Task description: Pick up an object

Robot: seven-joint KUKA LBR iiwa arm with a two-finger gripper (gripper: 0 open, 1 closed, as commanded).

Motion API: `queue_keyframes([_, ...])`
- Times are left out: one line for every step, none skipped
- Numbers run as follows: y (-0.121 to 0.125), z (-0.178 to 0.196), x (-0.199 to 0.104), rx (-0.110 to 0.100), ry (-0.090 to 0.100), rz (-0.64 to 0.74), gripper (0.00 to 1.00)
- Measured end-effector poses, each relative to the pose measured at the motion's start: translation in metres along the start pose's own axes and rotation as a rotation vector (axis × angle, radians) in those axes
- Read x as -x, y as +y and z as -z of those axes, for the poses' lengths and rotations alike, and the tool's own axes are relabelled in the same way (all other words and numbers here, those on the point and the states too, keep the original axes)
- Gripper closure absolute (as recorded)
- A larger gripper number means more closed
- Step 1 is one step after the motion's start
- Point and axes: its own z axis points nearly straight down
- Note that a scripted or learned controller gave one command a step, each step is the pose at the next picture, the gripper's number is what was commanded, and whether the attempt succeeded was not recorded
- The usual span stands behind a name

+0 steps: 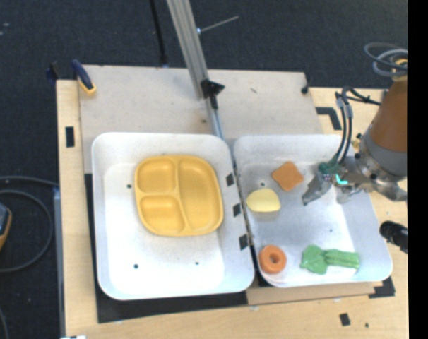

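The right bin point(355, 221) holds several small objects. An orange block point(287, 176) lies near its middle top, and a pale yellow rounded piece point(263, 201) sits by the left wall. At the front are an orange ring point(273, 258) and a green toy point(329, 259). My gripper point(328, 191) hangs over the right half of this bin, just right of the orange block. Its two grey fingers point(312, 190) stand apart with nothing between them, so it is open. The orange wrist band rises at the right edge.
In the left bin point(115, 260) a yellow divided plate point(179, 194) lies flat. A metal pole point(189, 41) slants up from the back of the bench between the bins. Cables run beside the arm at the right.
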Motion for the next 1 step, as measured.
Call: queue_keyframes([0.0003, 0.0004, 0.0, 0.001, 0.0, 0.0, 0.0])
